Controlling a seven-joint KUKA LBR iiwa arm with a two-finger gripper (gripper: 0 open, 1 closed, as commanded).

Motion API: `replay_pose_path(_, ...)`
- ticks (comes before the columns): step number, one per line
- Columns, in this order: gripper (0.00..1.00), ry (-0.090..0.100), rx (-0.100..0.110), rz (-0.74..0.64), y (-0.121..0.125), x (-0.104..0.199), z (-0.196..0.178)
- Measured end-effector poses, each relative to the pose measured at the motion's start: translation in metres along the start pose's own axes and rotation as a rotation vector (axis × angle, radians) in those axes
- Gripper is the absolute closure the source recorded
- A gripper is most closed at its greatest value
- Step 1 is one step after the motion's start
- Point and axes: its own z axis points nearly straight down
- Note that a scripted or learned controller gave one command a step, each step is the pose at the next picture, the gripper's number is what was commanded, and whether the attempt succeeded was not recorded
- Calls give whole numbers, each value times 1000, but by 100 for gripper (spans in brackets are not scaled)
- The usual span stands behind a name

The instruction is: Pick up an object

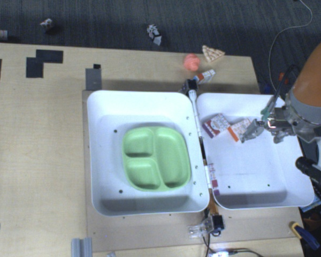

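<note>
In the right bin (257, 189) a maroon and white packet (216, 125) lies near the back left corner. Just right of it sits a small orange and white item (236, 130). My gripper (253, 128) reaches in from the right, low over the bin, with its tip right beside that orange item; whether it touches the item is unclear. The grey arm with its orange band (316, 76) stands over the bin's right edge. A green divided plate (156, 157) lies in the middle of the left bin (104, 138).
Behind the bins on the bench lie a pink ball (191, 62), a toy pizza slice (213, 53) and a small tube (205, 76). Cables and clips (209, 228) sit at the front between the bins. The front half of the right bin is bare white floor.
</note>
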Motion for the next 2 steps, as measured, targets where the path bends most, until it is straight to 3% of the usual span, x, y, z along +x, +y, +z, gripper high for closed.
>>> replay_pose_path(1, 0, -2, -7, 2, 12, -10, 155)
replay_pose_path(2, 100, -3, -13, 1, 14, -10, 143)
